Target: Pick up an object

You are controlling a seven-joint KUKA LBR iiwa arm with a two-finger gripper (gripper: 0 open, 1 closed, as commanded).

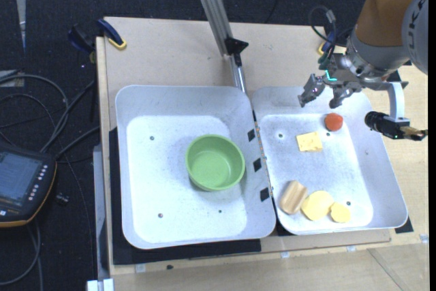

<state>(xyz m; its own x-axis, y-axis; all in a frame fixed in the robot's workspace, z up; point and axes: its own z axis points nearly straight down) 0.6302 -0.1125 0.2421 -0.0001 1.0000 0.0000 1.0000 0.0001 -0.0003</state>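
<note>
The arm enters from the upper right of the frame, its orange band above the grey wrist, and the pincer [323, 93] hangs over the upper rim of the right bin [381, 174]. Its two dark fingers are spread apart with nothing between them — released, gripping no object.

In the right bin, a small red ball [333, 122] lies in the upper part, just below and to the right of the pincer. A yellow block [309, 142] sits a little lower and to the left of the ball, apart from it. Toward the bottom of this bin three things cluster close together: a tan bread-like piece [293, 196] on the left, a round yellow piece [317, 205] beside it, and a smaller yellow piece [340, 213] at the right end.

The left bin [143, 146] holds a green bowl [215, 161], upright, near its middle and toward the right side.

Both bins rest side by side on the pale table [170, 51] — a grey metal pole slants down from the top of the frame to the gap between them
</note>
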